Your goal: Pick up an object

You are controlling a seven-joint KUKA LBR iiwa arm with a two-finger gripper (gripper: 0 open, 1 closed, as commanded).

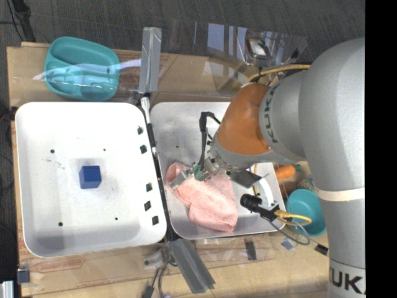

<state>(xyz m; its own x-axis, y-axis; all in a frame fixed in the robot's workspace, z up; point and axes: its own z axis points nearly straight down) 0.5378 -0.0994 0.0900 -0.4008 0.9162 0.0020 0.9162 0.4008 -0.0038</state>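
A crumpled pink cloth lies in the right bin, toward its front. My gripper is low over the cloth's upper left edge, its fingertips at or in the fabric. A small blue cube sits in the left bin, left of centre. An orange object peeks out at the right bin's right side, and a teal bowl-like object lies beside it, both partly hidden by the arm.
A teal plastic container rests on the bench behind the left bin. The bulky grey arm covers the right bin's right half. A divider with black clips separates the bins. Cables run near the right bin's front corner.
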